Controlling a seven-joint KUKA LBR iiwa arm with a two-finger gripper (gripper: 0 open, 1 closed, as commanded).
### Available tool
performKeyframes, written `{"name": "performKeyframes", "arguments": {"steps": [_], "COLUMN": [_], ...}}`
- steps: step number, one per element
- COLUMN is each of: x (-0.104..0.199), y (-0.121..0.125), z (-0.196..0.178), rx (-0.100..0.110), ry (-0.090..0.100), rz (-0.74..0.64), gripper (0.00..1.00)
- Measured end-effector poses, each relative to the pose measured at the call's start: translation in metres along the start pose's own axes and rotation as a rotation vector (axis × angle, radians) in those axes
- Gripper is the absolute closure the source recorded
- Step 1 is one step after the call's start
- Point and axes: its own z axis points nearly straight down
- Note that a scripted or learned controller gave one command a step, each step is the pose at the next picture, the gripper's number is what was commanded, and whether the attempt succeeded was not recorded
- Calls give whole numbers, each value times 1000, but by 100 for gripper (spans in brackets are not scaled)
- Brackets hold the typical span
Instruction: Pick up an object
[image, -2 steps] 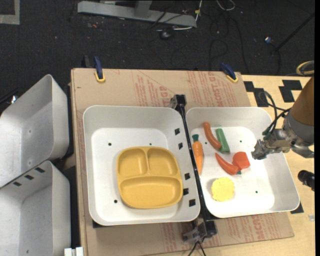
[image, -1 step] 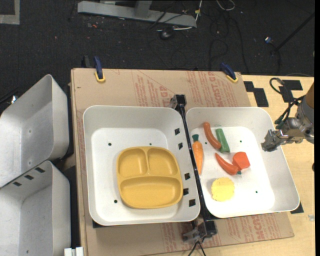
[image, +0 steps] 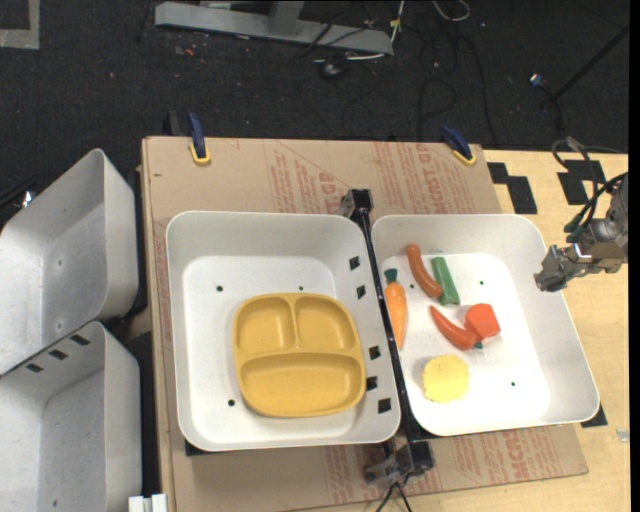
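- A brown cardboard-topped counter (image: 300, 175) carries two shallow white bins.
- The small toy foods, among them an orange plastic carrot (image: 397, 312), lie clustered in the right bin (image: 520, 240).
- The pincer (image: 553, 270) hovers over that bin's right rim, empty; its spread cannot be told.
- Risk: tight clustering may spoil a grasp.

Arm cut off at right edge; end effector (image: 556, 268) finger state unreadable.
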Motion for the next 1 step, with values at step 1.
{"name": "performKeyframes", "arguments": {"steps": [1], "x": [51], "y": [14], "z": [-3], "rx": [2], "ry": [3], "rz": [-5], "gripper": [100]}}
